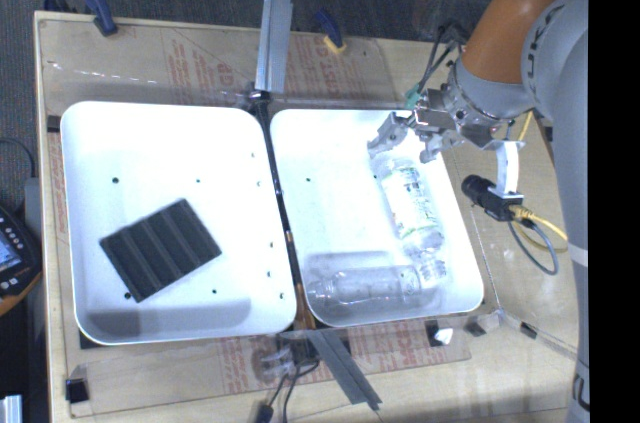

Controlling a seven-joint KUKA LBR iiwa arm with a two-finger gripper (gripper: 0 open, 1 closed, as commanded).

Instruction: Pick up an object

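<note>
The gripper (pixel 408 135) hangs over the top end of the right bin (pixel 330 201), and its two fingers are spread apart with nothing between them. Right under it lies a clear bottle (pixel 410 201) with a white label, stretched out along the right side of the bin. A second clear bottle (pixel 365 281) lies across the bottom of the same bin, and the ends of the two bottles look like they touch in the corner. In the left bin (pixel 160 141) there is a flat black ridged mat (pixel 160 248), far away from the arm.

Things could go wrong here. The bottle is round and smooth, so I think it could roll or pop out when the fingers squeeze it. The fingers are over the end of the bottle, not its middle, so the bottle could tip and slip down when it goes up. The bottle is also close to the bin wall, and a finger could bump the wall on the way down. If the bottle moves, it could push the other bottle too.

The arm (pixel 520 31) comes in from the right, bent over the bin's top corner, with its orange band up high and the wrist pointing down and to the left.
</note>
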